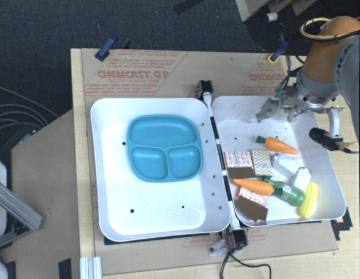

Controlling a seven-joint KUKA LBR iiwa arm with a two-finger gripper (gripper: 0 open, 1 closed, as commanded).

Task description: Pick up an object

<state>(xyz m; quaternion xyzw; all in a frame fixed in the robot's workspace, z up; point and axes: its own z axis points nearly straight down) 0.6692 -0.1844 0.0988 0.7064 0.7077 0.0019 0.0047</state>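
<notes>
Tray [164, 146] in left bin [110, 173]

Turquoise divided plate [164, 146] — two orange carrots [276, 145] [254, 185], a yellow corn cob [308, 200], a green bottle [287, 193].

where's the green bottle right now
The green bottle lies in the right bin, near its front, between a carrot and the yellow corn.

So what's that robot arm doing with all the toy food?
The robot arm's gripper hangs over the far end of the right bin, with nothing between its fingers. The toy food lies nearer the front: two carrots, a green bottle, a yellow corn cob and some small packets. In the left bin sits a blue divided plate. Nothing has been picked up.
</notes>
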